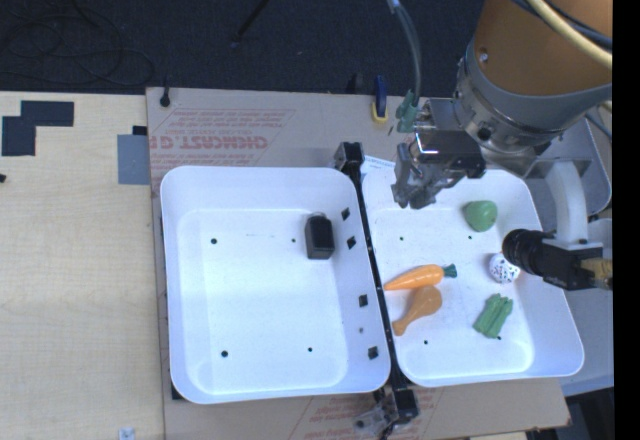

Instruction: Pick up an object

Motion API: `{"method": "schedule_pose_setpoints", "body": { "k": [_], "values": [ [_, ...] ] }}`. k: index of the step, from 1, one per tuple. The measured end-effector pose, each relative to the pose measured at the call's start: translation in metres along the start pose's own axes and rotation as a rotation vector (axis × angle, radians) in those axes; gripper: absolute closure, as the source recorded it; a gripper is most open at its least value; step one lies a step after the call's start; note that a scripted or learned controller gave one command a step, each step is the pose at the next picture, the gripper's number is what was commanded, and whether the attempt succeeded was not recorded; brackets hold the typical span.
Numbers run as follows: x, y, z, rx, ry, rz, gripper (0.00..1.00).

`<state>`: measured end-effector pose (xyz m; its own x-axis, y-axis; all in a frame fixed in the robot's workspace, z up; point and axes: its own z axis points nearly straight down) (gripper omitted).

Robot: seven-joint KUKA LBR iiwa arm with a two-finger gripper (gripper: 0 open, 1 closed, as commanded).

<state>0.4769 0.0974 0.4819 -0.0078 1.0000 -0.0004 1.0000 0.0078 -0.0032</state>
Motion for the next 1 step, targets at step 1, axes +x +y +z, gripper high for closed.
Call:
{"method": "schedule_pose_setpoints", "body": {
  "k": [1],
  "values": [
    [-0.0114,-0.0001,-0.0346,-0.001,-0.001,0.006,1.00]
  ]
}}
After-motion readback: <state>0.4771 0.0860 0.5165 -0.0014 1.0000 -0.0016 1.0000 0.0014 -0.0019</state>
